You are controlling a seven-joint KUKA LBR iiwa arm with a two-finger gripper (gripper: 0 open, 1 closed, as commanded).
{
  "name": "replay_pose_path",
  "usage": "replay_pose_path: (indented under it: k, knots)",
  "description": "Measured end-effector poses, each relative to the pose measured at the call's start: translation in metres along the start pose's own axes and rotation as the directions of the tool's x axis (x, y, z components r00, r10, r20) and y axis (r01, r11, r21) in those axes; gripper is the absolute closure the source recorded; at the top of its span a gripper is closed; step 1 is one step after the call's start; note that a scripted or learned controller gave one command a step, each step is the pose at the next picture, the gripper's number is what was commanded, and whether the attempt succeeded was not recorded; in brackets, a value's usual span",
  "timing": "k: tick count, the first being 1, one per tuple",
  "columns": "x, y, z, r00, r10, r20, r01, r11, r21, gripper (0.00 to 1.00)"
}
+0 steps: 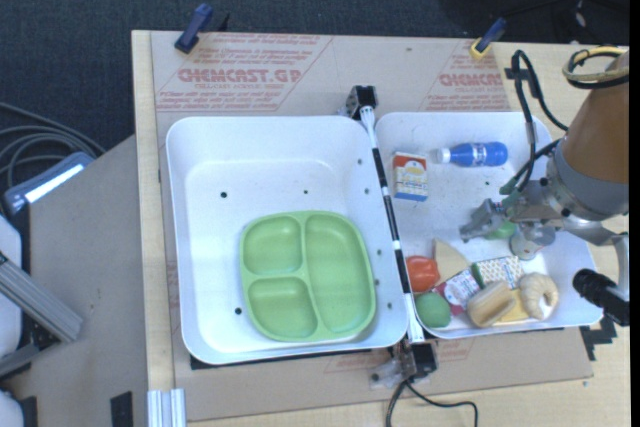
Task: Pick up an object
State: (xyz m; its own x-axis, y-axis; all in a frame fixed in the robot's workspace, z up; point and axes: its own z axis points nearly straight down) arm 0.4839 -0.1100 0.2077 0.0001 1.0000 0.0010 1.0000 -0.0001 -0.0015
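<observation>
- Dark carpet surrounds a bench topped with a brown sheet, bearing two white bins side by side.
- Left bin holds a green three-compartment tray, lying flat toward its near side.
- Right bin holds the loose items: a blue bottle lying on its side near the far wall, and a small carton just left of it.
- Near corner of that bin: a red piece, a green ball, a pale wedge, a wrapped packet, a bread roll and a bagel, crowded together.
- Gripper hangs over the middle of the right bin, above the cluster, with nothing seen in its grasp; whether it is spread or closed cannot be told.
</observation>
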Motion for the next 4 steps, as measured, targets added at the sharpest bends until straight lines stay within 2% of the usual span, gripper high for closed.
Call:
replay_pose_path:
  k: [1,2,3,4]
  knots:
    - [-0.077,0.048,-0.043,1.000,0.001,0.003,-0.001,1.000,-0.004,0.00]
    - [-0.059,0.089,0.117,1.000,-0.001,-0.001,0.001,1.000,0.003,0.00]
    - [-0.068,0.062,0.123,1.000,0.000,0.000,0.000,1.000,0.000,0.00]
    - [-0.068,0.064,0.110,1.000,0.000,0.002,0.000,1.000,-0.007,1.00]
